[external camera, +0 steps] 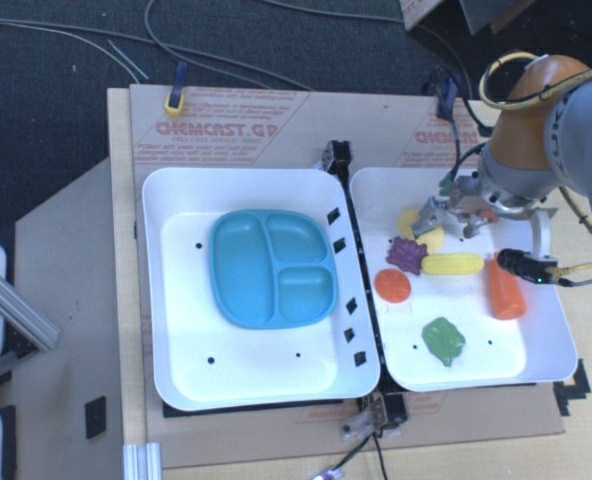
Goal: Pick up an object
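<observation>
Five items: right bin (pixel 546 363), gripper (pixel 446 211) low over yellow piece (pixel 412 219)
fingers: can't tell if open
tip: drop straight, avoid purple one (pixel 407 255)

Two bins sit side by side on my bench. The left bin (pixel 176 268) has a tray with sections (pixel 273 267) lying in its middle. The right bin (pixel 546 353) has the small toys in it. My gripper (pixel 454 211) hangs over the back part of this bin. A grape bunch (pixel 408 255) lies just in front of it, and a corn cob (pixel 453 264) is right next to the grapes. A tomato (pixel 393 286) lies in front of the grapes. A carrot (pixel 505 294) lies right of the corn. A lettuce piece (pixel 443 338) lies nearest the front.
</observation>
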You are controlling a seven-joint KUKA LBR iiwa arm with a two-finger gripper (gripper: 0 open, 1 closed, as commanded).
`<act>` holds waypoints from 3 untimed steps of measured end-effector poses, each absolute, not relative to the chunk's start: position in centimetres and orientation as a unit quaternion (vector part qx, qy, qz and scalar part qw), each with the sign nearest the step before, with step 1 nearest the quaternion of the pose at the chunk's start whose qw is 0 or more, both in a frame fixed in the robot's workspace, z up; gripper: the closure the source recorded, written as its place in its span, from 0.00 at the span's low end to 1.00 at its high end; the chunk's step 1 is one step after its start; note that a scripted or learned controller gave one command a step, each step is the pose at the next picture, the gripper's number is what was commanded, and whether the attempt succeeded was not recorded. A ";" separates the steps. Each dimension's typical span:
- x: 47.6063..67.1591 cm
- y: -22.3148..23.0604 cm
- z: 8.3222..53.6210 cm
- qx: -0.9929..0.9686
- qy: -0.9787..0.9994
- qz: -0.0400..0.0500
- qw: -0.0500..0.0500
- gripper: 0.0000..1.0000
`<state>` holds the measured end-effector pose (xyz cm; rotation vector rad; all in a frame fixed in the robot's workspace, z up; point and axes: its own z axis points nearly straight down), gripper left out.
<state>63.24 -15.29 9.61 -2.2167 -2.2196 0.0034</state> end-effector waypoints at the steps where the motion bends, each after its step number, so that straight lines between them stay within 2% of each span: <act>1: 63.4 -15.3 11.1 -0.707 -0.707 -0.001 0.000 1.00; 3: 63.8 -15.6 23.9 -0.706 -0.708 -0.002 -0.004 1.00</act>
